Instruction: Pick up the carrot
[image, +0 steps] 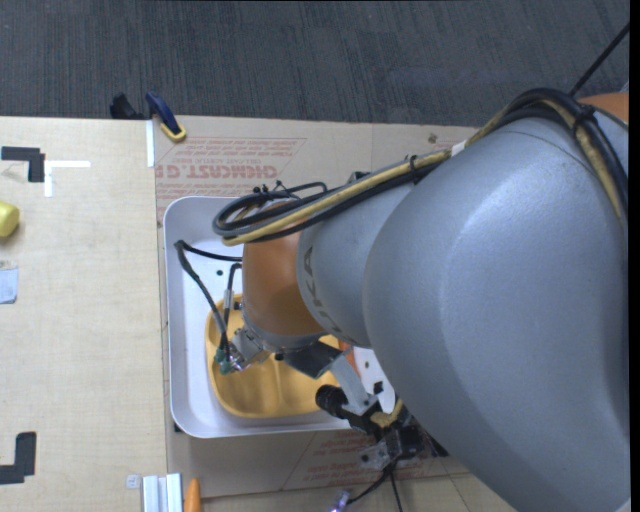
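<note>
My grey arm (480, 270) covers most of the white bin (185, 330) and hides much of its floor. The orange wrist band (275, 285) hangs over the bin's middle. Below the band, the gripper (236, 358) reaches down onto a yellow, dish-like thing (255, 392) lying in the near part of the bin. A small orange sliver (345, 347) shows at the arm's edge; I cannot tell whether it is the carrot. Black and yellow cables (265, 205) loop over the bin's far end.
The bin rests on brown cardboard (230, 165) on the pale bench (80, 350). A small yellow object (6, 218) lies at the far left edge. A blue and yellow clamp (165, 115) sits at the bench's far edge. An orange-tipped fitting (190, 490) stands at the near edge.
</note>
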